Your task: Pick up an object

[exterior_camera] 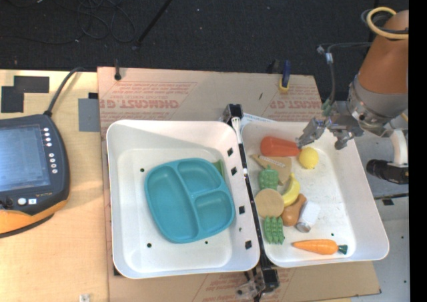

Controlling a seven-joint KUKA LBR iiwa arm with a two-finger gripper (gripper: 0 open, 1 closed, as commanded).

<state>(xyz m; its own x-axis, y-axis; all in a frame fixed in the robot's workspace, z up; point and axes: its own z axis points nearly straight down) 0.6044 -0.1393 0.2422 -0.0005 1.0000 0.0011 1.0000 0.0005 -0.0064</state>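
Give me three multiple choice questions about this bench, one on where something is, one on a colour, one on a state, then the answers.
1. Where does the teal tray lie?
A. left bin
B. right bin
C. on the cardboard

2. What colour is the round fruit beside the red pepper?
A. green
B. yellow
C. blue

3. How does the gripper stand?
A. clamped on the carrot
B. over the right bin's far edge, holding nothing
C. resting on the tray

Answers: 1 A, the tray fills the left bin. 2 B, the lemon is yellow. 3 B, nothing shows between the fingers, and the carrot lies at the near end of the right bin.
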